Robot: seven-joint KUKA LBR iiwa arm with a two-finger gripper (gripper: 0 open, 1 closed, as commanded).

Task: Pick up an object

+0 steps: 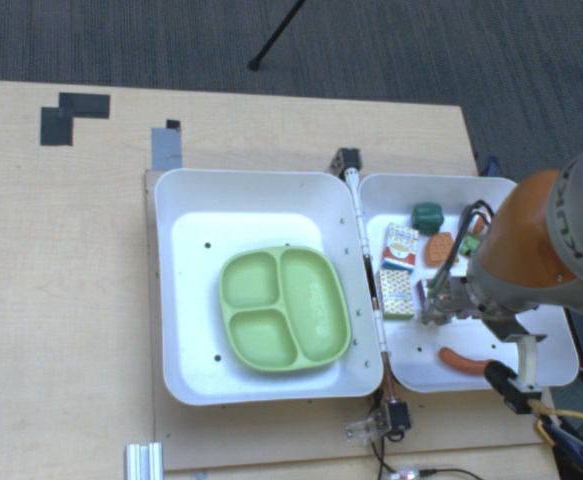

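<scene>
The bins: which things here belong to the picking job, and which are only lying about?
For the job:
gripper, low in the right bin
green block
small box
patterned packet
orange piece
sausage

Lying about:
green plate, in the left bin
black tape marks on the bench

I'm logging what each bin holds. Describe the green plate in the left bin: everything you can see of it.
The green plate is a pale green divided tray, seemingly smooth plastic, with rounded corners and three compartments: one long on the right, two smaller on the left. All look empty. It lies flat and right side up, slightly rotated, on the floor of the left bin, toward its near right corner. Nothing else touches it.
</scene>
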